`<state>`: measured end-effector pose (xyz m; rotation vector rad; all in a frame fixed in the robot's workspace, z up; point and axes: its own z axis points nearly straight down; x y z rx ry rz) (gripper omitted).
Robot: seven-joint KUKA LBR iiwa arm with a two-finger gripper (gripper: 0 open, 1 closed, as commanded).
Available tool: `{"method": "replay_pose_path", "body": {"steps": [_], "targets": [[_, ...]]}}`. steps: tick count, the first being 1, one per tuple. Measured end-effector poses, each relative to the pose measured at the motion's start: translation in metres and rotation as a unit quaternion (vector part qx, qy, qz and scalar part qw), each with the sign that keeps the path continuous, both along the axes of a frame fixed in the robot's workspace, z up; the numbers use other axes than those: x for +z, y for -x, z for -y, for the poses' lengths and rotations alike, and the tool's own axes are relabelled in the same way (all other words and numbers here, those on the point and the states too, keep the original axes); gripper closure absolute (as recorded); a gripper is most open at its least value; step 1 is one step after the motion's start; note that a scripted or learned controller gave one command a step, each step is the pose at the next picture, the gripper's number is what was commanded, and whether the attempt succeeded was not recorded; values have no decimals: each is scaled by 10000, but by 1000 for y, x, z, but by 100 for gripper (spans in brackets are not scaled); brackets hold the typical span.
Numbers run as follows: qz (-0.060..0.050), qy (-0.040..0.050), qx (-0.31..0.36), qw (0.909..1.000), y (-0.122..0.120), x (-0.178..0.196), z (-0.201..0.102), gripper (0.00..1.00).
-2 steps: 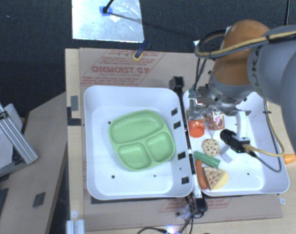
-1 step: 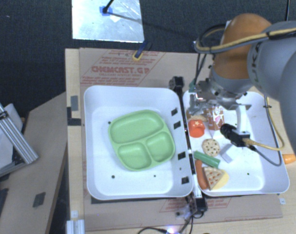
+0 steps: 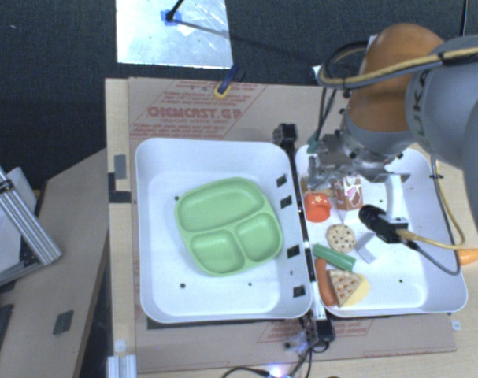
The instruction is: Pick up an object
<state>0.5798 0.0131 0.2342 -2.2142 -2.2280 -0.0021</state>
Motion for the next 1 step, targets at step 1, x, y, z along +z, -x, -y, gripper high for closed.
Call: {"method": "replay_pose_path", "body": {"steps": [1], "targets": [[3, 6, -26, 10000, -1, -2, 5, 100]]}}
